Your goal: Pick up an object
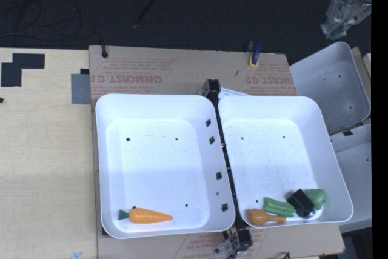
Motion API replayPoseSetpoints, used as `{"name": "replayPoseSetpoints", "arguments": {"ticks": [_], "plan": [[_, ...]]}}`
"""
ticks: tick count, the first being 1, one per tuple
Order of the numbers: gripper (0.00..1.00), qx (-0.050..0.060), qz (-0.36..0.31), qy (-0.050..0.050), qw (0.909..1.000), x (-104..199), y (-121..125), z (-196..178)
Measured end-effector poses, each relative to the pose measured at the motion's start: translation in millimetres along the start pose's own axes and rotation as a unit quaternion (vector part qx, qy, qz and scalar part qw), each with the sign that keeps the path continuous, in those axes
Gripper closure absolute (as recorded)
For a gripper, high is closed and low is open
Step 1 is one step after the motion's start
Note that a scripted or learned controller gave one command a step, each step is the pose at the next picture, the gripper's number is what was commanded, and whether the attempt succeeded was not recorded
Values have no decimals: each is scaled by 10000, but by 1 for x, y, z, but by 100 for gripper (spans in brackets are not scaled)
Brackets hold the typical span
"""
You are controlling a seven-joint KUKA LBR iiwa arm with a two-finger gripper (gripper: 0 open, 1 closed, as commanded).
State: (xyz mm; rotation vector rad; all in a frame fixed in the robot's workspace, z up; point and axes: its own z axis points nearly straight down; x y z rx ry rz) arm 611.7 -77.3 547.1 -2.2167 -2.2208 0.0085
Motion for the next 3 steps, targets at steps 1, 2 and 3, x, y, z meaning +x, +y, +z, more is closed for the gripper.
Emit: {"name": "replayPoseSetpoints", "arguments": {"ticks": [1, 2, 3], "plan": [[100, 69, 16, 16, 10000, 22, 10, 268], [100, -63, -16, 8, 10000, 68, 35, 188], [100, 37, -13, 11, 10000, 121, 32, 309]]}}
